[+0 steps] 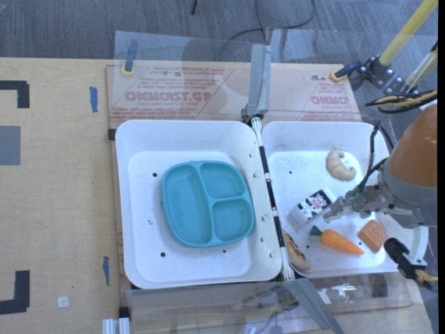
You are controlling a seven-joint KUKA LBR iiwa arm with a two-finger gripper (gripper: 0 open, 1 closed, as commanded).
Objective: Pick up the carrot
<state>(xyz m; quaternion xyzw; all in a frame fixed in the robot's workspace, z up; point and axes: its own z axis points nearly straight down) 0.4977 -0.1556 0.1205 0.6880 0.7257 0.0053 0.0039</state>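
Carrot [341, 242] lies flat in the right bin [292, 136], low toward the near edge, green stub pointing left, tip pointing right. Nothing is holding it.

Gripper [332, 211] hangs over the same bin, just above and left of the carrot's stub end, apart from it. Whether the jaws are apart or together I cannot tell from here; they blur into the grey wrist.

Risks, as I judge them:
- Crowding. A small black-and-white box [311, 207] sits just beside the gripper, and an orange waffle-like piece [373, 234] lies close off the carrot's tip. A descent slightly off could clamp or shove either one instead.
- The carrot lies slanted. If the jaws come down in line with its length rather than across it, it could be knocked aside or roll out.
- The gripper is nearer the thin stub end than the thick middle; a pinch there could let it swing or drop on the lift.
- Carrot and waffle piece are both orange, an easy mix-up.

Count:
- Bins: two; left bin [132, 207] and right.
- Teal divided plate [207, 203]: one, in the left bin, three compartments.
- Carrot: one.
- Croissant-like pastry [341, 164]: one, upper part of the right bin.
- Box: one.
- Waffle piece: one.
- Tan item [297, 254] at the right bin's near-left corner: one, too unclear to name.
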